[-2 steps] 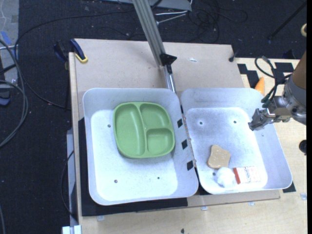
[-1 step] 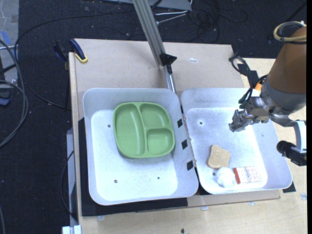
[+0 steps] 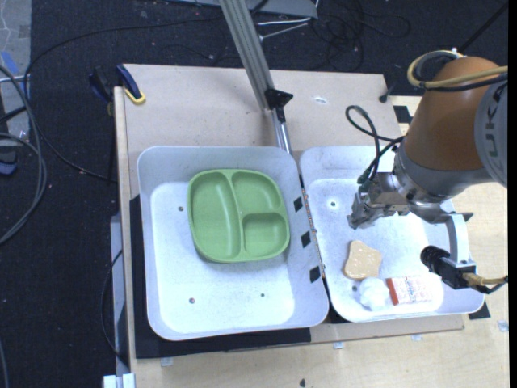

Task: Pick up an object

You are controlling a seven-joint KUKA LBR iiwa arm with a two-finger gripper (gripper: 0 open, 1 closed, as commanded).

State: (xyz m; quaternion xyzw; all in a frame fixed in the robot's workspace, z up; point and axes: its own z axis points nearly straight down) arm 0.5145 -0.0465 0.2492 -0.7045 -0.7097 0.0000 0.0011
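Currently jaws point(image 3: 361, 217) above right bin point(image 3: 323, 164), just above toast piece point(image 3: 363, 259); jaw state indiscernible.

Green plate point(image 3: 239, 215) in left bin point(image 3: 161, 297). Gripper point(image 3: 361, 215) above right bin point(image 3: 323, 168), near toast point(image 3: 363, 260), white ball point(image 3: 373, 293), small box point(image 3: 413, 289).
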